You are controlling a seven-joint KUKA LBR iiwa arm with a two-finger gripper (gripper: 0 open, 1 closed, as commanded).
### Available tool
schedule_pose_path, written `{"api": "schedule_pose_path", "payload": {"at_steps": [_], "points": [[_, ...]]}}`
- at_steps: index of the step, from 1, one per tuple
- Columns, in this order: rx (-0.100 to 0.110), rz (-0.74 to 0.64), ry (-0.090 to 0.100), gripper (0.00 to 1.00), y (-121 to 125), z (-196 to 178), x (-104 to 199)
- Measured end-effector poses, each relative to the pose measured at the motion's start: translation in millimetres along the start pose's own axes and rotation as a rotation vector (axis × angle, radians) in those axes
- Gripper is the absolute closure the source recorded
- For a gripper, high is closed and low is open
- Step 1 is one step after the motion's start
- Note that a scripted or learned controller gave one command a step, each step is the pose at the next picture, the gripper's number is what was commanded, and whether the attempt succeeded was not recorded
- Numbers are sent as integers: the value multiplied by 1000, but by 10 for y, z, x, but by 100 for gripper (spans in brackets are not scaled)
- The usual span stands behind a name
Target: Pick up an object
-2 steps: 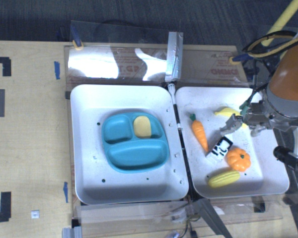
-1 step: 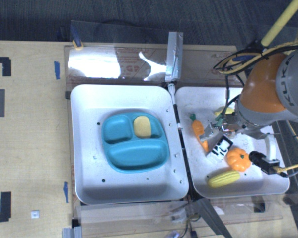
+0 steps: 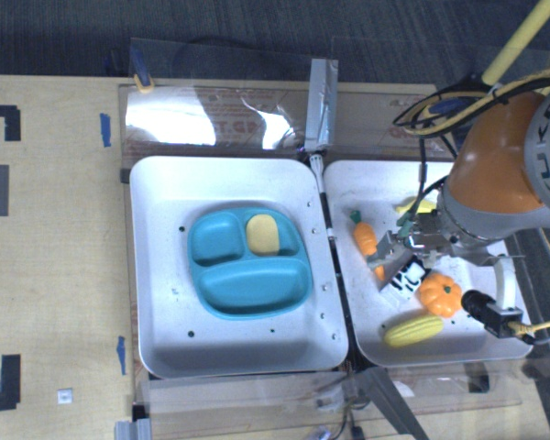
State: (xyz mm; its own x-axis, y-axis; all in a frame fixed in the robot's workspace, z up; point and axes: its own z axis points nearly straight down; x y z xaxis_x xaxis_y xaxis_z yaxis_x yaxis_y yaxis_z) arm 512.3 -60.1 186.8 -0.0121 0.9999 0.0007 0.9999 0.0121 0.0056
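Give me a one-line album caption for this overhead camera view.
Robot gripper reaches into the right bin among toy vegetables, while a yellow piece sits in the blue tray.

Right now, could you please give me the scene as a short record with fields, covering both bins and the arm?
left bin: holds a blue divided tray
tray contents: a yellow item in its upper right compartment
right bin: carrot, small orange pumpkin, yellow corn-like piece, black and white object
arm: reaches in from the right, over the right bin
hand: low among the items, between the carrot and the pumpkin
grasp: cannot tell from this view
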Motion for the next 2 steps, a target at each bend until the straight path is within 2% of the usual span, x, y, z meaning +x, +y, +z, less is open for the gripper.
{"api": "schedule_pose_path", "payload": {"at_steps": [1, 2], "points": [[8, 89, -2, 0, 326, 541, -437], [10, 228, 1, 0, -6, 608, -354]]}}
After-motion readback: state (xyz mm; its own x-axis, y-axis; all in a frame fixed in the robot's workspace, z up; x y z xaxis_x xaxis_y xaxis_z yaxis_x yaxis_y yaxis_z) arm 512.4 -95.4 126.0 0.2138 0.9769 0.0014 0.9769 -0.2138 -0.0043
